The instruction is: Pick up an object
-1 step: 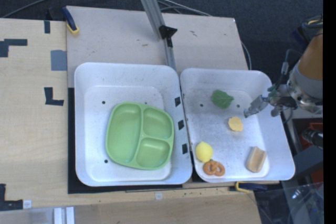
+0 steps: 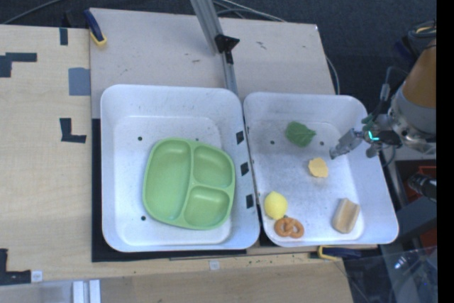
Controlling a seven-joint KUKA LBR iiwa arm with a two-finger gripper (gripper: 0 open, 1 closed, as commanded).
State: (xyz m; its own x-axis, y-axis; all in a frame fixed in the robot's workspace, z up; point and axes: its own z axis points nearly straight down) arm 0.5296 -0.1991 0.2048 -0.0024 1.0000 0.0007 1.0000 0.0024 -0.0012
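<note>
Pretzel [image 2: 289, 227] beside lemon [image 2: 275, 206]; gripper [image 2: 349, 143] above bin [image 2: 376, 223]

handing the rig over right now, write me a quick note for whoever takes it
Gripper: over the right bin's right side, nothing seen between its fingers.
Right bin holds: green piece, small yellow piece nearest the gripper, lemon, pretzel, tan block.
Left bin: green divided plate.
Done: nothing picked up.
Left: close on one object and lift it.
</note>
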